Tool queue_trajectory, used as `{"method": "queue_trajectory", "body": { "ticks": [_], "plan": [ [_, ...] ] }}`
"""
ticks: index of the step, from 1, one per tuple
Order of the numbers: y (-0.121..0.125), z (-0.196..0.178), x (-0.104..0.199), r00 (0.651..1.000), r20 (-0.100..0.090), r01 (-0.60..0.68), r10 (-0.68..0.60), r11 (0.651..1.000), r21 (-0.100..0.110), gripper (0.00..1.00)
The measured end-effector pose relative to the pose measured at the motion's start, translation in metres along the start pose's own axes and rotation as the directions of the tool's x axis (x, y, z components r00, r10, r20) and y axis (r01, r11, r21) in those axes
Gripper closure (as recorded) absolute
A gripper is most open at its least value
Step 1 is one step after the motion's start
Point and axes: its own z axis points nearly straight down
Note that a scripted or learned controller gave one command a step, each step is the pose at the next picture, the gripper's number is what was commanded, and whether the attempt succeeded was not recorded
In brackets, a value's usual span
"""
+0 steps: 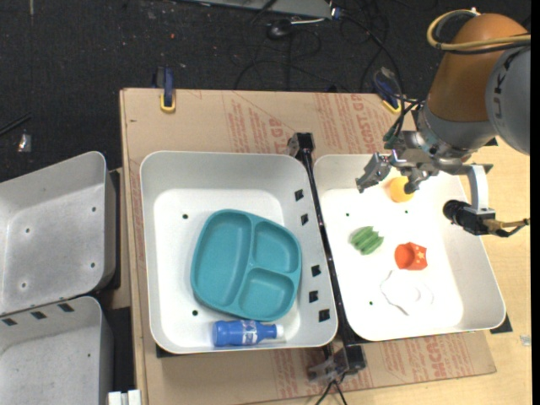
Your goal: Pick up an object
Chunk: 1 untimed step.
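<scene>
My gripper (392,180) hangs over the far part of the right bin (477,302), its two fingers spread apart and open. A small yellow object (397,190) lies in the bin just below and between the fingertips; nothing shows it being clamped. Nearer the front of the same bin lie a green object (366,240), a red-orange object (411,256) and a pale white object (406,294) that barely stands out from the bin floor.
The left bin (160,226) holds a teal divided plate (246,264) and a blue bottle (243,333) lying on its side along the front wall. A black divider (316,234) runs between the bins. Spare white bins (51,226) sit at the far left.
</scene>
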Motion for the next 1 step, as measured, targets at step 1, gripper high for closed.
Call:
{"method": "queue_trajectory", "body": {
  "ticks": [1],
  "plan": [
    [0.0025,-0.0067,0.0001,1.0,0.001,0.002,-0.002,1.0,-0.012,0.0]
  ]
}}
